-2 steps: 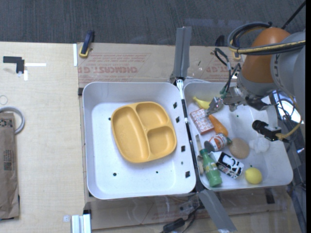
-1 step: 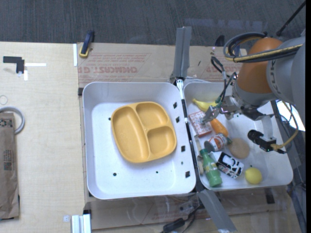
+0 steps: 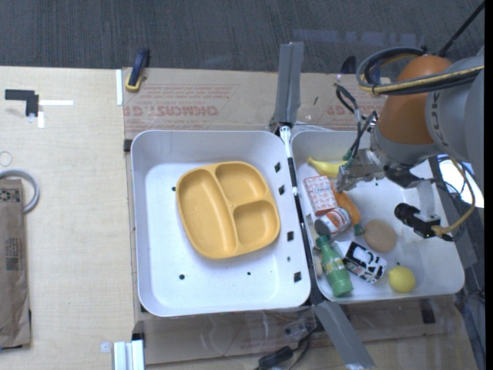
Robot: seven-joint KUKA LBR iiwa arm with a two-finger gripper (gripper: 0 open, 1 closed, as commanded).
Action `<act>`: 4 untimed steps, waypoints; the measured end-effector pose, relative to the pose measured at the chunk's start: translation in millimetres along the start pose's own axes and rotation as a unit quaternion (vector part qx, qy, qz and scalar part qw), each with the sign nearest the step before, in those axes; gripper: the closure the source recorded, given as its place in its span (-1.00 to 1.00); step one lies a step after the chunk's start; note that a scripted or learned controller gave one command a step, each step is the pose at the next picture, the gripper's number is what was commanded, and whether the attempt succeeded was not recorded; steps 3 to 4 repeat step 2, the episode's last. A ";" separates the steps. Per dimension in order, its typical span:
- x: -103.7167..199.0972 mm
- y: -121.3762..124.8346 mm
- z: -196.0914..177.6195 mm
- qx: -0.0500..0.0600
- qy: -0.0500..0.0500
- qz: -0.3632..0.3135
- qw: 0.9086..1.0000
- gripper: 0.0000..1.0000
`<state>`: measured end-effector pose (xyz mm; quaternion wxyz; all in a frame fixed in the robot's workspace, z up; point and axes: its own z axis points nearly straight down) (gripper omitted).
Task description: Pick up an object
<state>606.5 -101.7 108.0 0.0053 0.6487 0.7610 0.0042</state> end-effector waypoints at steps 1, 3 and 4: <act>24.5 41.2 -130.9 0.006 0.000 0.035 0.999 1.00; 79.5 67.5 -112.2 0.007 0.001 -0.040 0.999 1.00; 79.5 67.5 -112.2 0.007 0.001 -0.040 0.999 1.00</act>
